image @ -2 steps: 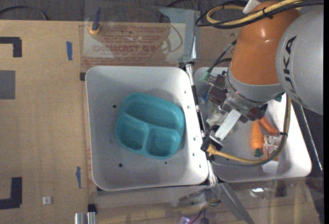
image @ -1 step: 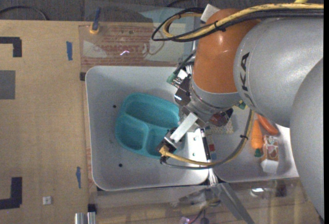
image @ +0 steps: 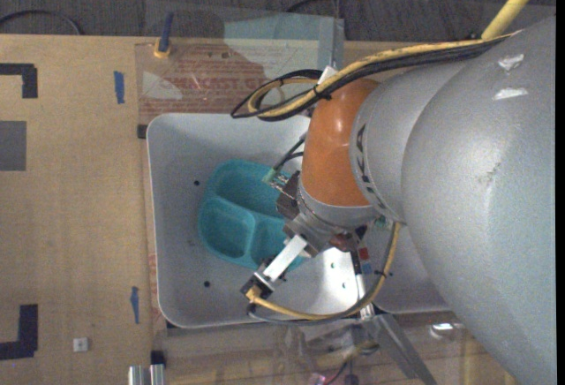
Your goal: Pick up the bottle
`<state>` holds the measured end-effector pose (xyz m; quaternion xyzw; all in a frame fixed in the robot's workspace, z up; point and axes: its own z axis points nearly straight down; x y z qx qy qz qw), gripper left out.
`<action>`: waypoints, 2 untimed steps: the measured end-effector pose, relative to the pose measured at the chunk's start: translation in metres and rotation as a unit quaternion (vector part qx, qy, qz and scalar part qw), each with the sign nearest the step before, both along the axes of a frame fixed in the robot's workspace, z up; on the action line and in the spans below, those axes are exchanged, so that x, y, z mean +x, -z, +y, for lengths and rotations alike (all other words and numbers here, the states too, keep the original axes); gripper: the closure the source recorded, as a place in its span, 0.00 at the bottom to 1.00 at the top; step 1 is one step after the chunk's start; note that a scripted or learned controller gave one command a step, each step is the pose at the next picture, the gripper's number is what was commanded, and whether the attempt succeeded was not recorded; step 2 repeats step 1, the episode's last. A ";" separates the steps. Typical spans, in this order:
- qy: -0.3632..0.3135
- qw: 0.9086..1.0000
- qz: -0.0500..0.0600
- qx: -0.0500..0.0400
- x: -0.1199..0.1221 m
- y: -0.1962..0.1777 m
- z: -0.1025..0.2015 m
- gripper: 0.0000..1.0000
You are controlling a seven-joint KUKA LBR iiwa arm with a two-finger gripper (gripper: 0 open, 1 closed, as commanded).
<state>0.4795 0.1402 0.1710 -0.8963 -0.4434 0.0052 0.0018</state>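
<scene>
A teal two-compartment container (image: 231, 217) lies in the middle of the white bin (image: 172, 198). My gripper (image: 305, 217) hangs straight down below the orange wrist band (image: 331, 154), at the container's right edge and close over the bin floor. The arm's own bulk covers the gripper's tip from this angle. A small red bit (image: 343, 239) peeks out beside the wrist; what it belongs to is unclear.
The big grey arm (image: 477, 198) covers the right side of the view and most of the bin space there. Bare bin floor lies left of and in front of the teal container. The wooden bench (image: 71, 198) with tape marks stretches to the left.
</scene>
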 end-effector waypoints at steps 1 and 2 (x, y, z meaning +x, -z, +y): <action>0.000 1.000 -0.001 -0.001 0.000 -0.056 0.083 1.00; 0.000 1.000 -0.001 -0.001 0.000 -0.056 0.083 1.00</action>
